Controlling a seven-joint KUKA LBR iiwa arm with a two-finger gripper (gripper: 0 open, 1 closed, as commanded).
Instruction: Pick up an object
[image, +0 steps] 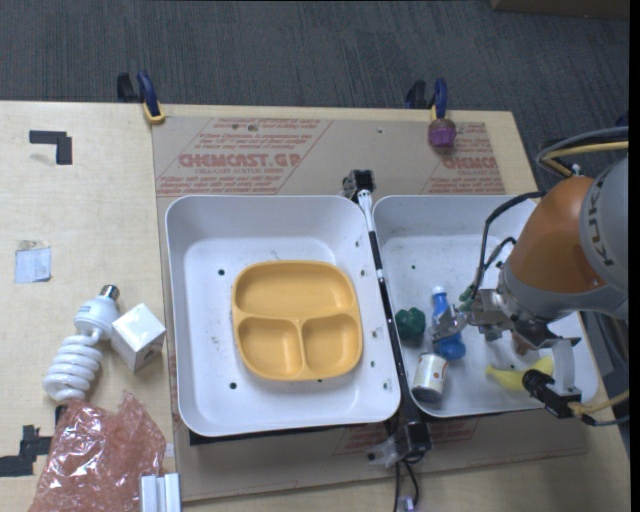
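1. I have the gripper (452, 322) low in the right bin (400, 215), reaching in from the right under the grey arm (560, 262) with its orange band. Its metal tip sits right at a small blue bottle (443, 322).
2. The blue bottle looks to be the thing to lift. It lies in the middle of the right bin, and its long axis seems to run roughly up and down the view, white cap toward the far wall. It is touching or just beside the gripper tip; I cannot tell which.
3. I cannot tell how the gripper is set or whether it has the bottle.
4. Close neighbours: a dark green lumpy piece (409, 323) just to the bottle's left, a small shiny can (429, 373) lying near the front wall, and a yellow banana-shaped toy (510, 377) under the wrist.
5. The left bin (190, 300) holds a smooth yellow divided tray (297, 319), well apart from the gripper.
6. My judgement: the bottle is smooth plastic and rounded, so it could slip or roll toward the green piece.
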